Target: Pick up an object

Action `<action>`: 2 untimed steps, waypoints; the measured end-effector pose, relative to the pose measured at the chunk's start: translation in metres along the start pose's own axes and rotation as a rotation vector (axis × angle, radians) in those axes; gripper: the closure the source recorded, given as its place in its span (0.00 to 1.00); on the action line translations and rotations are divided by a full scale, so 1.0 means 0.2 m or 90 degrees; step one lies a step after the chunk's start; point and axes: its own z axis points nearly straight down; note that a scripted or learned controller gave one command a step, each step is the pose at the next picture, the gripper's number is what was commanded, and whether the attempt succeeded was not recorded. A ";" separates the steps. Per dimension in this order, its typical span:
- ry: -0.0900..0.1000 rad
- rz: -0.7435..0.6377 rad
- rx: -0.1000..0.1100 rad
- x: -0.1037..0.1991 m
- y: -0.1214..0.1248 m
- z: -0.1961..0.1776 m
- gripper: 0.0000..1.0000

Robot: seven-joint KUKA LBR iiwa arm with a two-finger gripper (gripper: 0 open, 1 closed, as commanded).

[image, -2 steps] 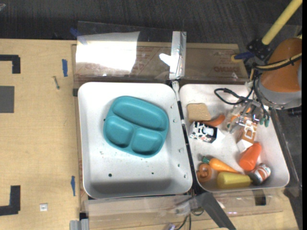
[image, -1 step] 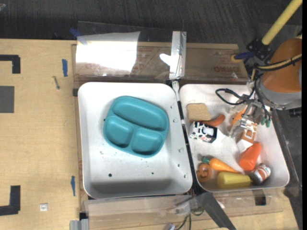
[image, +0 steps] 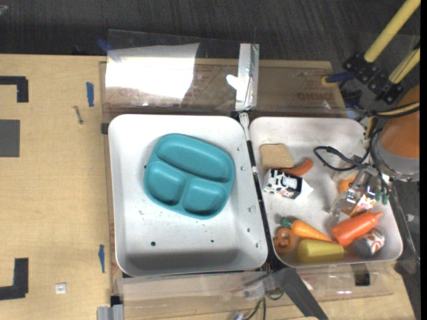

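Observation:
My gripper (image: 351,200) hangs low in the right bin (image: 313,127), near its right wall, under the orange-banded wrist (image: 400,142). Just below it lies a red-orange carrot-shaped toy (image: 357,225), and I cannot tell whether they touch. In the same bin lie a tan bread slice (image: 277,155), a black-and-white toy (image: 283,184), an orange carrot (image: 310,230), a yellow block (image: 320,250) and a grey and red can (image: 371,243). A small orange piece (image: 346,182) sits beside the gripper's upper left.
The left bin (image: 127,179) holds a teal divided plate (image: 189,175). A black cable (image: 333,155) loops over the right bin's far side. Clear plastic panels (image: 173,75) stand behind both bins. Yellow rods (image: 397,19) cross the top right corner.

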 end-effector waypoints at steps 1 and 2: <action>0.000 0.011 0.000 -0.04 -0.02 0.00 0.00; -0.008 0.010 0.000 -0.06 -0.01 -0.05 1.00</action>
